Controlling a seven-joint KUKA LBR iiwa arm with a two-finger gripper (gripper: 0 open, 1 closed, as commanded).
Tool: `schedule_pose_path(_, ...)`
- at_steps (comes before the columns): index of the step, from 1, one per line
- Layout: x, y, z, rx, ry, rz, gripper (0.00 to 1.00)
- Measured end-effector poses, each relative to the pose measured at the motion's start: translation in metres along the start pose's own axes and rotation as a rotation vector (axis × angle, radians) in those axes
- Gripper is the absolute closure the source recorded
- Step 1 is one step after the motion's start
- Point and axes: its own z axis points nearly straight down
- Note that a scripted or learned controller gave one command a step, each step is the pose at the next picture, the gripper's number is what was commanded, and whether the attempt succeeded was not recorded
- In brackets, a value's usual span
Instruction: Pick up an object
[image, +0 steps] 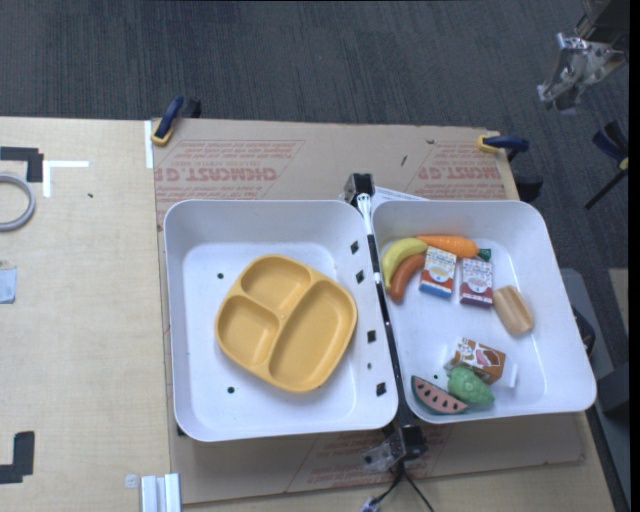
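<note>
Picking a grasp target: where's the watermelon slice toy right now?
The red-and-green watermelon slice toy lies in the right white bin, at its near-left corner by the divider, touching the green leafy toy to its right.

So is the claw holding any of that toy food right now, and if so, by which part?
Nothing is held. The claw hangs off beyond the bench's far right corner with nothing between its fingers; the banana, carrot and watermelon slice lie in the right bin.

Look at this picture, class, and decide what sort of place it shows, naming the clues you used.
Most likely a robot test bench or lab. Two white bins sit on clamped cardboard. One holds a yellow divided plate, the other toy food such as a banana. Tape marks sit on the bench.
</note>
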Motion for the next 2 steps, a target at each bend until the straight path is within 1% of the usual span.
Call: schedule_pose_path(2,0.0004,0.0021,-0.0171,0.001,-0.004,-0.003,1.00)
